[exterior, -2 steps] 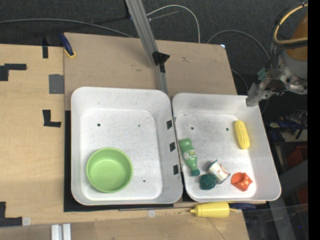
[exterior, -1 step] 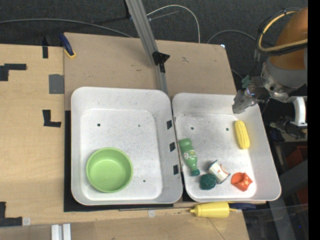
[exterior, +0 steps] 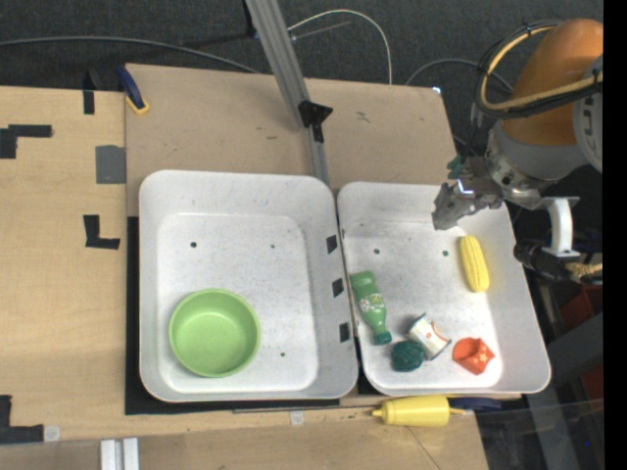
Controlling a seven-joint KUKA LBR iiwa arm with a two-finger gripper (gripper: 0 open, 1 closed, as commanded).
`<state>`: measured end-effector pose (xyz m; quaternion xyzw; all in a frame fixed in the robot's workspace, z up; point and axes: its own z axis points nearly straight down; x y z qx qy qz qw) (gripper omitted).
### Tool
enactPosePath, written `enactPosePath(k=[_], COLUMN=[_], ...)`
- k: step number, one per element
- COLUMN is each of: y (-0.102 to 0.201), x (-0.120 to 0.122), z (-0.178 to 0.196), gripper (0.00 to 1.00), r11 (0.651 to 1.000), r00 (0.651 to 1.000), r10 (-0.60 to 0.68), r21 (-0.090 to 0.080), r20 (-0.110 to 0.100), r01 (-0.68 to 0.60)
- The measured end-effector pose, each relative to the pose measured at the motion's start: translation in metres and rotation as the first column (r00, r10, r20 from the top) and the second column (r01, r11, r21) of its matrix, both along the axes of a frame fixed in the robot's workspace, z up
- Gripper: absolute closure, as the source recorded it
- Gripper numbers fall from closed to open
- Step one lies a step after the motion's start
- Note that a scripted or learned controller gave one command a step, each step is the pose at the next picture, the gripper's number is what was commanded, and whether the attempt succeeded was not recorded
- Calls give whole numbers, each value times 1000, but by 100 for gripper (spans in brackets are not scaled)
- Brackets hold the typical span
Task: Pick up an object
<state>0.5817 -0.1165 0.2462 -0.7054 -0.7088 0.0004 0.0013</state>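
Note:
My gripper hangs over the upper right part of the right bin, with nothing visible between its fingers. Just below and to its right lies a yellow corn cob. Further down the bin lie a green bottle, a small white cup with an orange band, a dark green broccoli piece and a red pepper-like toy.
The left bin holds a green bowl at its lower left. A yellow bottle lies on the bench below the right bin. A metal pole slants across the top.

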Motion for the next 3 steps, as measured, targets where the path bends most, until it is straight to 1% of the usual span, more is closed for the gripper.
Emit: enactPosePath(k=[1,2,3], y=[53,96,145], x=[-17,-34,-38], z=[6,-5,-13], gripper=[100,100,100], r11=[1000,1000,1000], r00=[1000,1000,1000], r10=[2,0,1], r21=[0,0,-1], r20=[1,-2,-1], r01=[-2,0,-1])
